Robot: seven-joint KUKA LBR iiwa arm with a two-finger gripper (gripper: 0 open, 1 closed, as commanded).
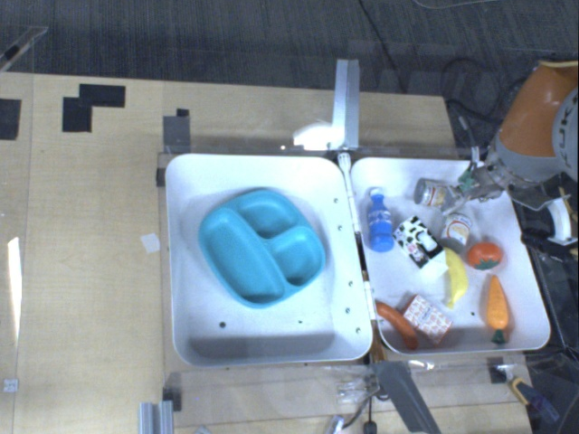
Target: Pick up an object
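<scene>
The right bin [534,333] holds several small objects. A blue bottle [379,221] lies near its left wall, with a black-and-white cow-patterned block [417,240] beside it. A silver can [435,192] lies at the back and a small round tin [457,231] sits just in front of it. Also there are a yellow banana [457,278], a red-orange tomato [485,254], a carrot [496,306], a red sausage [396,323] and a checkered box [427,317]. My gripper [476,183] hangs low over the bin's back right, just right of the silver can.
The left bin [190,333] holds a blue divided plate [261,246]. A metal post [346,107] stands behind the wall between the bins. The grey arm with its orange band [534,116] comes in over the right bin's back right corner.
</scene>
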